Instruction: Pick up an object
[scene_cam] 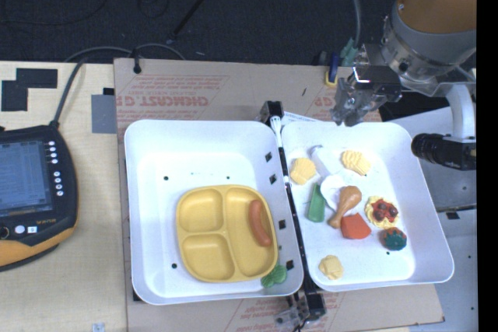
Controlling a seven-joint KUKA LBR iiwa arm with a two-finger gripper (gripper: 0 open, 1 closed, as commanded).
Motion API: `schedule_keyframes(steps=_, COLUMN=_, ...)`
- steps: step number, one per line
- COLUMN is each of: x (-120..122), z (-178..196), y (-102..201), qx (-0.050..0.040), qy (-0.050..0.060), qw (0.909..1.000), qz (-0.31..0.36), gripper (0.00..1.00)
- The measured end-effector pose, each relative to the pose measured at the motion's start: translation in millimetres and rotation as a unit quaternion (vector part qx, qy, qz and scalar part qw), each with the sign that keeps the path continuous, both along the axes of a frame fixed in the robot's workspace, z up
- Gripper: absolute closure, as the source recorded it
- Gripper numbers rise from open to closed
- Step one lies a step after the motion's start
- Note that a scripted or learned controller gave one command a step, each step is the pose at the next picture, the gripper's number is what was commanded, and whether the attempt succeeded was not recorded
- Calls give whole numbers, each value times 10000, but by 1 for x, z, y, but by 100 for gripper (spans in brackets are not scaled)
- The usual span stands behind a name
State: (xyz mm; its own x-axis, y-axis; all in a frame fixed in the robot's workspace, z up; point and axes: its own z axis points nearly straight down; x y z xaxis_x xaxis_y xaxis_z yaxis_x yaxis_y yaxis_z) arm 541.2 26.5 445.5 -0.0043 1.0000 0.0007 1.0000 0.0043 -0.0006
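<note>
My gripper (354, 111) hangs over the back edge of the right bin (424, 190), above the toy food and touching none of it. In that bin lie a yellow cracker (302, 170), a ridged yellow chip (355, 162), a green piece (317, 205), a brown drumstick (346, 203), a red piece (355, 227), a small pizza round (382, 211), a teal and red ball (394, 239) and a pale yellow lump (331, 267). The left bin (156, 159) holds a yellow divided plate (206, 245) with a red sausage (261, 223) on it.
A green toy (274, 276) sits at the left bin's front right corner. A teach pendant (27, 183) lies on the bench at far left. A black fixture (445, 150) juts in beside the right bin. Cables run across the dark floor behind.
</note>
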Motion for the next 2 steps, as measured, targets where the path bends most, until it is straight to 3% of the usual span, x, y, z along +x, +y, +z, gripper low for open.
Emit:
schedule_keyframes(steps=1, x=-37, z=-95, y=-34, qx=-8, qy=63, qw=10000, qz=-38, gripper=100)
schedule_keyframes(steps=2, x=-66, z=-58, y=39, qx=7, qy=-2, qw=10000, qz=22, gripper=100)
